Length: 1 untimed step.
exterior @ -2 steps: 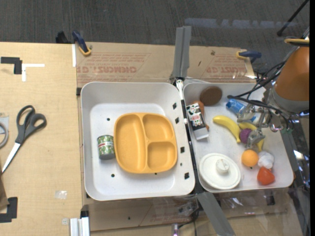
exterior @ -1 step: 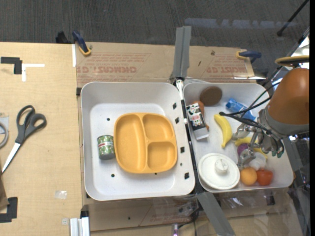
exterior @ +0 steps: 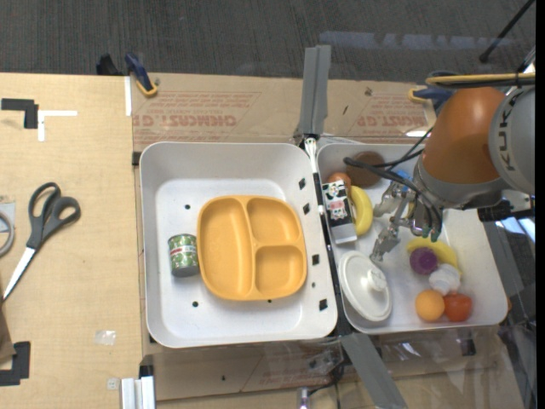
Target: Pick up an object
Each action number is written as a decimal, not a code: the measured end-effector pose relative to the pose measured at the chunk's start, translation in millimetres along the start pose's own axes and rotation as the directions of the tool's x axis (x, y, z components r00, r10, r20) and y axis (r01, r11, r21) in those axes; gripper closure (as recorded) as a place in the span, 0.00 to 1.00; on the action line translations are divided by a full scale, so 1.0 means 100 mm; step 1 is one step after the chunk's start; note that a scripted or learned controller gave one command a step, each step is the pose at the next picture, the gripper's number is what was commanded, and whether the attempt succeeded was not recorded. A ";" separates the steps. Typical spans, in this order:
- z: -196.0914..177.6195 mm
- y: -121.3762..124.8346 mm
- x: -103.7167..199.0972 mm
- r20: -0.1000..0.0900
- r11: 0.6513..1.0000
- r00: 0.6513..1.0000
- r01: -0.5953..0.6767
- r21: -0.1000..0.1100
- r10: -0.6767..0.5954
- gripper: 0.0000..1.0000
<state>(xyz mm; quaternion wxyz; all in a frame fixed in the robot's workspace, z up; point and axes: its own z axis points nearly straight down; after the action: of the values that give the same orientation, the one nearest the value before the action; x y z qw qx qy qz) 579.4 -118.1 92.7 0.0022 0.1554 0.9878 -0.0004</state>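
In the right bin (exterior: 485,313), the gripper (exterior: 393,228) hangs with fingers (exterior: 381,244) parted and empty, between the banana (exterior: 363,209) and the purple fruit (exterior: 423,261), apparently lining up a pick

**Bench and Floor**

A dark grey carpet (exterior: 213,15) runs along the top. Below it a pale wooden bench (exterior: 68,254) carries brown cardboard (exterior: 221,118) at its far edge. Scissors (exterior: 38,228) lie near the bench's left edge. Lighting is even.
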 end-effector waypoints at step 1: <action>0.00 -0.87 0.48 -0.002 0.996 0.996 -0.088 0.000 0.088 0.00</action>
<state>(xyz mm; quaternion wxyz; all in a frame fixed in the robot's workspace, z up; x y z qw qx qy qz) 507.0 -186.4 92.5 0.0013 0.1988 0.9800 -0.0001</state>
